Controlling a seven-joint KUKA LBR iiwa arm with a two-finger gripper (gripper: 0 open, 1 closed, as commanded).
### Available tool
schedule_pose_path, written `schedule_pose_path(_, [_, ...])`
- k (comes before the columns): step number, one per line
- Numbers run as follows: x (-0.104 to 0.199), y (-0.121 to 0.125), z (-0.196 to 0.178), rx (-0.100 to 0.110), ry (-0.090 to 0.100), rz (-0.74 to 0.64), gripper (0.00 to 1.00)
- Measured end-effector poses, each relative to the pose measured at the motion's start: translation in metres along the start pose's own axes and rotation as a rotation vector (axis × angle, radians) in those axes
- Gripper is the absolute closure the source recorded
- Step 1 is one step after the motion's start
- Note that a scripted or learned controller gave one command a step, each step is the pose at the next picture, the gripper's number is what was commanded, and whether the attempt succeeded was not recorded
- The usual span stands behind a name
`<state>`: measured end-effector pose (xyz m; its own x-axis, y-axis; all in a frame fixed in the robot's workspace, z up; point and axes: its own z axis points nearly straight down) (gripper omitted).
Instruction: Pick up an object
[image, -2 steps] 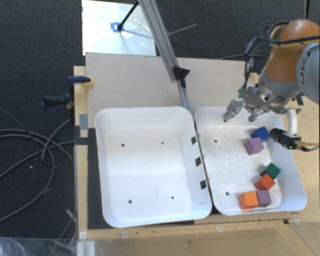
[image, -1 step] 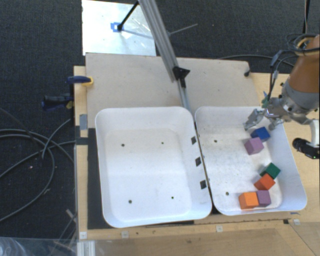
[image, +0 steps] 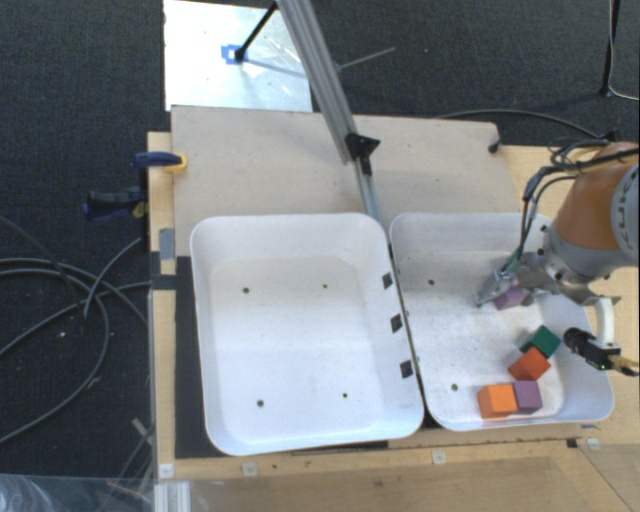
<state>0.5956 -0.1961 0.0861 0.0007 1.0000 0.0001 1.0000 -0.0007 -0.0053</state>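
**Claw low in the right bin, five blocks counted**

Two white bins sit side by side on the bench: the left bin (image: 290, 330) and the right bin (image: 450, 300). Taking the right bin as the landmark, I count five small blocks inside it. One purple block (image: 510, 297) lies near its middle, right at the tips of the claw (image: 500, 288), which reaches down into the bin from its right side. From here I cannot tell whether the claw is spread or pinching that block; the fingers blur into it. Toward the bin's near right corner sit the other four: one green block (image: 545, 341), one red block (image: 529, 364) touching it just below, one orange block (image: 497, 400) nearest the front wall, and a second purple block (image: 528, 396) pressed against the orange one's right side.
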Motion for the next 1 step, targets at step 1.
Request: schedule_pose_path(1, [-0.0143,0.0084,-0.1219,-0.016,-0.004,-0.003,0.00])
